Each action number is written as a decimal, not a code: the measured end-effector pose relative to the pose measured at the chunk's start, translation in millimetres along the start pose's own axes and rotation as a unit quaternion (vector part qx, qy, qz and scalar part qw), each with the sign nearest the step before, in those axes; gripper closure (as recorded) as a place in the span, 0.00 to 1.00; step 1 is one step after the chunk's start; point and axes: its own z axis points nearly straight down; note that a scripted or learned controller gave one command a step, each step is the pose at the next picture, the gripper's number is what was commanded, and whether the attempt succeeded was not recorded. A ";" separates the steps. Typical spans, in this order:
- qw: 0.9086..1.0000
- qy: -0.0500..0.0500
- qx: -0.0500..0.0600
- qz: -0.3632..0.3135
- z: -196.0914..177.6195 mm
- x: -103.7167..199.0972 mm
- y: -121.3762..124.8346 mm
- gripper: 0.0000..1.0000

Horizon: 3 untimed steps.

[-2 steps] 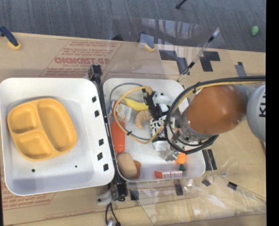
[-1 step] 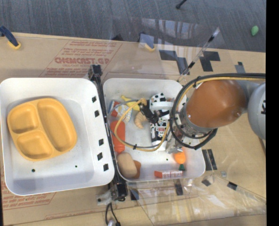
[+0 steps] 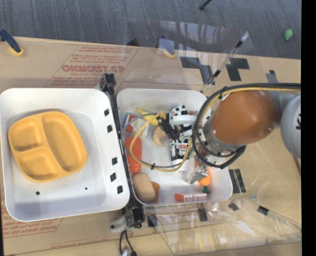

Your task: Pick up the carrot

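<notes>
The carrot (image 3: 205,182), a small bright orange piece with a bit of green at its end, is lying in the right bin (image 3: 147,96), close to that bin's near right corner. The pincer (image 3: 198,175) is hanging just beside it, toward the middle of the right bin, and it is looking as if it is touching the carrot, but I cannot tell if the pincer is apart, together or clamped on the carrot, because the arm is covering it from above. The orange band (image 3: 242,116) of the arm is standing over the right wall of the right bin. A red and white tube (image 3: 190,197) is lying along the near wall of the right bin, and a tan egg-shaped thing (image 3: 143,187) is sitting in its near left corner. A long orange-red thing (image 3: 134,149) is lying along the left wall of the right bin. A black and white cow toy (image 3: 179,113) is lying near the far wall of the right bin, with a pale curved piece (image 3: 158,136) more toward the middle. The left bin (image 3: 19,207) is touching the right bin at its left wall and is carrying a yellow divided tray (image 3: 46,145). The worktop (image 3: 67,63) under the right bin is showing a brown sheet with red print.
</notes>
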 end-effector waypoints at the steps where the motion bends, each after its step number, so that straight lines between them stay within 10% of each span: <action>1: 1.000 0.002 0.000 0.027 -1.4 -22.6 13.5 0.00; 2: 1.000 0.001 0.001 0.025 -10.2 -23.0 10.2 1.00; 3: 1.000 0.000 0.000 -0.015 -33.1 -17.2 12.0 1.00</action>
